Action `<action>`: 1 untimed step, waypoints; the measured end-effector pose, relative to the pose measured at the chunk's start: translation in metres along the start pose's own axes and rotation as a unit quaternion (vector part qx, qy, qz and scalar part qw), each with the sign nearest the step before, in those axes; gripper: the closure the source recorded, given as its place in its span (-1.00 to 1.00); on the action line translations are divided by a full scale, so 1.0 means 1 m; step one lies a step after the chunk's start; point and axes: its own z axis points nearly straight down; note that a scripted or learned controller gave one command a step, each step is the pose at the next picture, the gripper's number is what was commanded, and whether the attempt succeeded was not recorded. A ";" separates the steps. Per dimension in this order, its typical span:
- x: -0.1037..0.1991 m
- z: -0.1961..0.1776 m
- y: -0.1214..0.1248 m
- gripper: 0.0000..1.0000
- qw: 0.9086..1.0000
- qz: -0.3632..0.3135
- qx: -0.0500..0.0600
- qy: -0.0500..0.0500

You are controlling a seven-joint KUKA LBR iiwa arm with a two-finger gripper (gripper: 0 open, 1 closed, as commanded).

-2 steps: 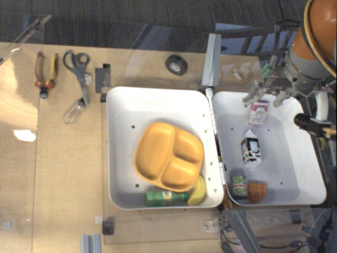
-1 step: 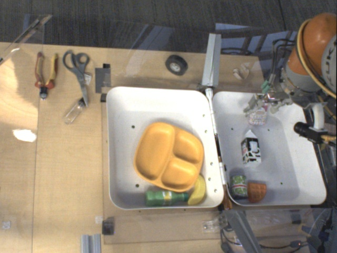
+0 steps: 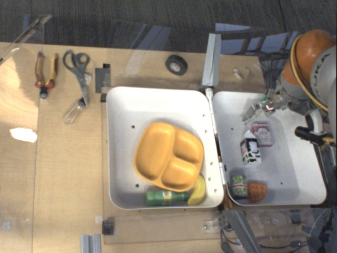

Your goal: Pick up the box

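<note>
A small black-and-white carton box [image 3: 251, 151] stands in the middle of the right bin [image 3: 300, 194]. Just above it lies a flat pink-and-white packet [image 3: 262, 134]. My gripper [image 3: 256, 110] hangs over the bin's upper part, a short way above the packet and apart from the carton. Nothing shows in its grasp. The grey arm with its orange band [image 3: 310, 51] reaches in from the upper right.
A green can [image 3: 238, 185] and a brown-orange object [image 3: 257, 191] sit at the right bin's front left. The left bin [image 3: 121, 109] holds a yellow divided tray [image 3: 169, 155], a green bottle [image 3: 166, 197] and a banana [image 3: 198, 191]. Scissors [image 3: 79, 70], pliers [image 3: 45, 74] and a tape roll [image 3: 176, 64] lie on the bench.
</note>
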 end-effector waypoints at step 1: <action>0.038 0.000 -0.040 -1.00 1.000 0.012 -0.005 -0.002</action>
